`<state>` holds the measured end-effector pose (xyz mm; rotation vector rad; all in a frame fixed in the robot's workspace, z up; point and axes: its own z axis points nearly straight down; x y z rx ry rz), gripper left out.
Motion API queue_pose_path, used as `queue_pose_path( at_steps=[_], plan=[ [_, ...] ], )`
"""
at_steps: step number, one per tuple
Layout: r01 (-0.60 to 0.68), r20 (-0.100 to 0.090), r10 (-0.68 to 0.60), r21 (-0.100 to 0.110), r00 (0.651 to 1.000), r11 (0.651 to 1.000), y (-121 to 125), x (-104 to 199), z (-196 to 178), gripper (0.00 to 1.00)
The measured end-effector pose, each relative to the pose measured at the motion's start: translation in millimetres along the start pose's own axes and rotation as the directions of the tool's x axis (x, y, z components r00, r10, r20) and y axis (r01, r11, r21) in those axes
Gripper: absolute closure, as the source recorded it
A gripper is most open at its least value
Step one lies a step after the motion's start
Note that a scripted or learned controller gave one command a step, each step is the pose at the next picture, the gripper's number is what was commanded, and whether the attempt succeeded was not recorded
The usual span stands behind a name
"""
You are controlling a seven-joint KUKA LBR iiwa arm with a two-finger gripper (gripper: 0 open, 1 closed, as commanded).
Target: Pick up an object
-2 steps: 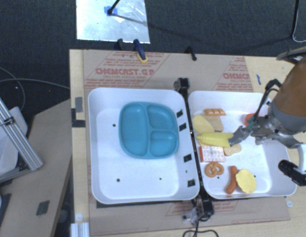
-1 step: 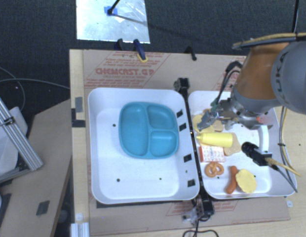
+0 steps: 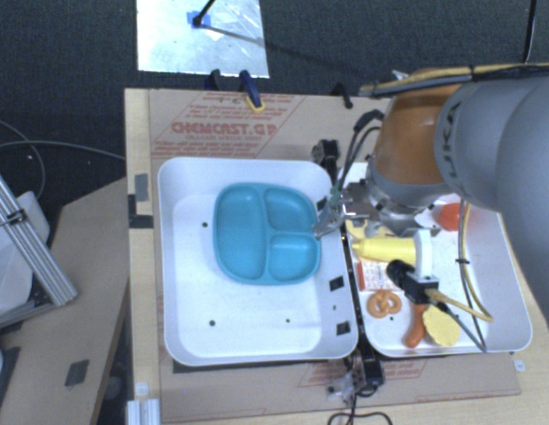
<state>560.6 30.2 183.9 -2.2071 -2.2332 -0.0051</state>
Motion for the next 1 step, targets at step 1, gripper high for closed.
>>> queue_pose_path(
  at_steps=[1],
  plan=[
    [-0.002, 0.002, 0.002, -0.012, 1.0, 1.0, 79.9, 43.3, -54.5, 0.0]
  ],
)
